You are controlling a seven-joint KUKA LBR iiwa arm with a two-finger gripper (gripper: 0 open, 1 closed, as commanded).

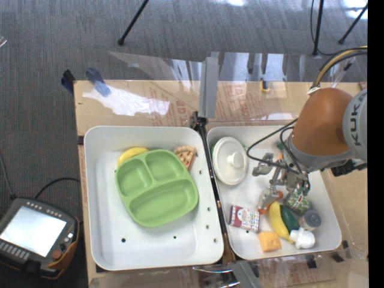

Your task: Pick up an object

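Yellow banana (277,219) in right bin (333,216), just below gripper (277,192); grip state unclear.

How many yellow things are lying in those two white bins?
3: a banana and a cheese-like wedge low in the right bin, and a yellow piece peeking from behind the green tray. Others may be hidden.

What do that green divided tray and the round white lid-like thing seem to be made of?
The green tray looks like moulded plastic: one even colour, soft sheen, rounded compartment walls. The round white lid looks glossy, with a bright highlight round its knob; it may be glazed ceramic or hard plastic, the view leaves that open.
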